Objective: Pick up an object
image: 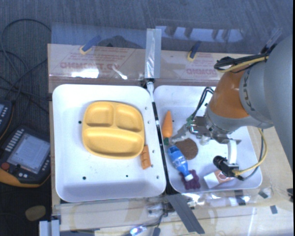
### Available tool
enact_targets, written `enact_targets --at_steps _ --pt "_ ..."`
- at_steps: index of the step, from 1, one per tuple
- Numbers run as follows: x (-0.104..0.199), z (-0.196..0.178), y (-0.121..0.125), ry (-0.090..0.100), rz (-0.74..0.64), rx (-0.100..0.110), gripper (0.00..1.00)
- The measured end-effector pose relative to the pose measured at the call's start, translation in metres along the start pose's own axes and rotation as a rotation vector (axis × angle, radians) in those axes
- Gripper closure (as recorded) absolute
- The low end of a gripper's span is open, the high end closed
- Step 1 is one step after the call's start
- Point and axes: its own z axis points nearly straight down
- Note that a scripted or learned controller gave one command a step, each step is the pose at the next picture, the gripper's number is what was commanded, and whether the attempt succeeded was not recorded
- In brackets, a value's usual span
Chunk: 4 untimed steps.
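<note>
The grey arm [265, 82] hides the tool's [199, 129] state; beside it, a flat brown disc [188, 148] and glossy blue bottle [178, 160].

Bulky grey arm [273, 82] with an orange band [226, 100], yellow and black cables [241, 59].

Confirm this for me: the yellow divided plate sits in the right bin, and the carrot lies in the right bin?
Not quite. The camera view shows the yellow divided plate in the left bin. The carrot does lie in the right bin.
</note>
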Motion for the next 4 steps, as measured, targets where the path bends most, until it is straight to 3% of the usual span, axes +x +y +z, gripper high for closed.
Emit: enact_targets --at_steps 1,2,3,4 --pt "0.027 -0.092 0.042 -0.002 0.110 0.012 0.00" --pt "0.006 -0.016 -0.011 0.003 -0.175 0.014 0.00" --pt "0.014 -0.092 -0.064 0.001 0.053 0.014 0.00" --pt "0.003 0.001 -0.040 0.001 0.054 0.002 0.00"
